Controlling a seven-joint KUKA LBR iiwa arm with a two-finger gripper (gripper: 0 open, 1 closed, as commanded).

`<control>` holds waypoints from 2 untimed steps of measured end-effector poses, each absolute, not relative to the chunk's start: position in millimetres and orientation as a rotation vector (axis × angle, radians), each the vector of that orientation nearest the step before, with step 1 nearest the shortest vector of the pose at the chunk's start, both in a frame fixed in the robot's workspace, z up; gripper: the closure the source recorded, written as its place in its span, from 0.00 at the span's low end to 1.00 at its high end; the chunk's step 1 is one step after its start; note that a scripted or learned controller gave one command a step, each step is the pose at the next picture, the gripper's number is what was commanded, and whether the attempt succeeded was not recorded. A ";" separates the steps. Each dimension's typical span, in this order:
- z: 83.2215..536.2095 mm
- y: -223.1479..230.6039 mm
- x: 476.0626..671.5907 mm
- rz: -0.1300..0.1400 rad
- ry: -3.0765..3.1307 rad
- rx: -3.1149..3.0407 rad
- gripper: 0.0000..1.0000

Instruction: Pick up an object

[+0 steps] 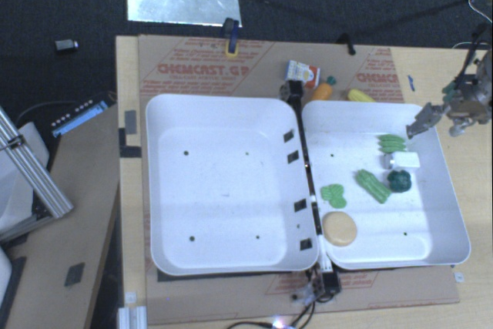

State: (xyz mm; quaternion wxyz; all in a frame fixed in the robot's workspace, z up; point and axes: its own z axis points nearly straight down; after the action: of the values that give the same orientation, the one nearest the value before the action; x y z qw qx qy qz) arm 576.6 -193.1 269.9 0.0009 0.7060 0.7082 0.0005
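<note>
overhead, we see our gripper [431, 119] at the right bin [443, 243]'s far edge, its grip state unclear. we risk nudging the crowded green pod [391, 142] and white block [405, 160] aside.

White bins [223, 108], green toys [373, 186] (one teal [399, 181]), tan disc [339, 228], white block [405, 160]

In the right bin [443, 243], a green pod [391, 142] lies near the far right edge, a white block [405, 160] just beside it, and a dark green lump [399, 181] nearer. A long green piece [373, 186] lies slantwise mid-bin; a green leaf [333, 195] and a tan disc [339, 229] sit by the left edge.
</note>
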 end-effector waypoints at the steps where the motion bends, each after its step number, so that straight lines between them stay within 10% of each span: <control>1: 281.4 -192.9 577.6 0.005 2.226 2.210 1.00; 2: 99.5 -171.6 549.6 0.008 2.214 2.211 1.00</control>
State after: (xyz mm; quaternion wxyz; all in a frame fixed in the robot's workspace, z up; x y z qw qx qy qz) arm 549.6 -171.6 99.5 0.0063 0.7067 0.7075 0.0025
